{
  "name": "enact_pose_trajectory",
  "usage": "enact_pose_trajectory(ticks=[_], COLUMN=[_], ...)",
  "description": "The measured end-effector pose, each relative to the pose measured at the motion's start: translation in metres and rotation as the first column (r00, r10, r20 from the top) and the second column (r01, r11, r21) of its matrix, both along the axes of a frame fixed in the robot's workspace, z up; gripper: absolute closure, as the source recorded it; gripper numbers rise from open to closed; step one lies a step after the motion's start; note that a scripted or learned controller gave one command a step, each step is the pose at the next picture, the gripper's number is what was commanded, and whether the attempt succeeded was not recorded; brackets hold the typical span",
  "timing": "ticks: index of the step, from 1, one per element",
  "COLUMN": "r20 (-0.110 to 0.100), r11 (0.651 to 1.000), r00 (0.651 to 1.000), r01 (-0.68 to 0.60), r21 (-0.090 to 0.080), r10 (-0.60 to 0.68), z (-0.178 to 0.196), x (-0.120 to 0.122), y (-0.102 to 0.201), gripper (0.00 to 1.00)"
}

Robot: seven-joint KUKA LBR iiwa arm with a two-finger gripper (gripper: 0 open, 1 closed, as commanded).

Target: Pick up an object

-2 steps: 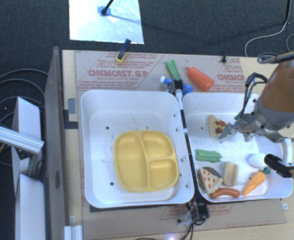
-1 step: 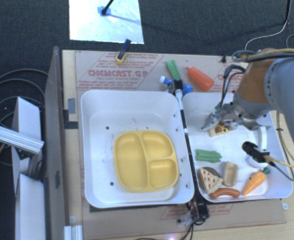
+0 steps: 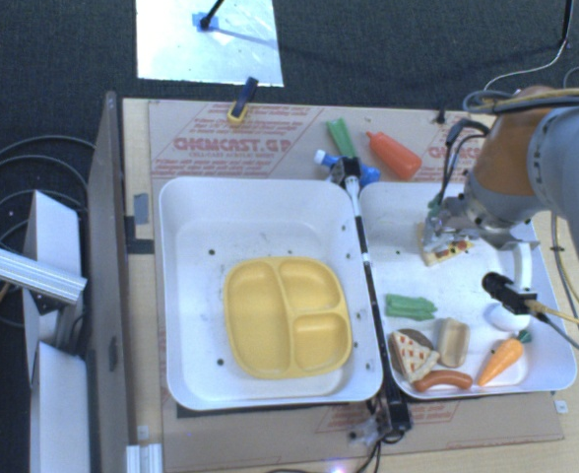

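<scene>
On the left side of the bench (image 3: 211, 136) stands the left bin (image 3: 174, 294). In it lies a yellow tray (image 3: 288, 316) with three compartments, a little toward the near right part of the bin. Behind this bin, on the bench, rests a small yellow and dark clip (image 3: 240, 103).

Further right, behind the line where the two bins meet, three things lie on the bench close together: a green stick (image 3: 341, 136), a blue piece (image 3: 368, 175) just beside the bins' edge, and an orange toy (image 3: 395, 156) to the right of them.

The right bin (image 3: 398, 220) holds several toy foods. Near its left wall lies a green pod (image 3: 410, 306). In front of it there are a pizza slice (image 3: 413, 355) and a brown bread piece (image 3: 453, 341), touching each other, and a sausage (image 3: 442, 382) along the near wall. An orange carrot (image 3: 499, 361) lies tilted to the right of the bread.

In the far half of this bin lies a small yellow and red piece (image 3: 447, 252). The gripper (image 3: 441, 235) is low in the bin, directly above this piece and very near or touching it. I cannot tell how far the gripper is open, nor whether it has hold of the piece. The grey arm (image 3: 565, 156) with its orange band (image 3: 506, 156) comes from the right, over the far right corner of the bin.
</scene>
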State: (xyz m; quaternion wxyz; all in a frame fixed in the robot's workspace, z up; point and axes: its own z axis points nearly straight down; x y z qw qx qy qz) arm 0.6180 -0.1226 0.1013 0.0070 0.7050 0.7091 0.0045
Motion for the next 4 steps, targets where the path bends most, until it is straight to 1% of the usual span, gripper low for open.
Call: enact_pose_trajectory(ticks=[1, 2, 3, 4], r20=[-0.001, -0.014, -0.008, 0.0], r11=[1.0, 1.0, 1.0, 1.0], r00=[1.0, 1.0, 1.0, 1.0], r01=[-0.002, 0.001, 0.005, 0.001], r21=[0.003, 0.003, -0.001, -0.001], r10=[0.002, -0.001, -0.005, -0.001], z=[0.129, 0.12, -0.021, 0.0], x=[-0.011, -0.014, 0.012, 0.016], y=[0.028, 0.026, -0.004, -0.003], gripper=[1.0, 0.0, 0.0, 1.0])
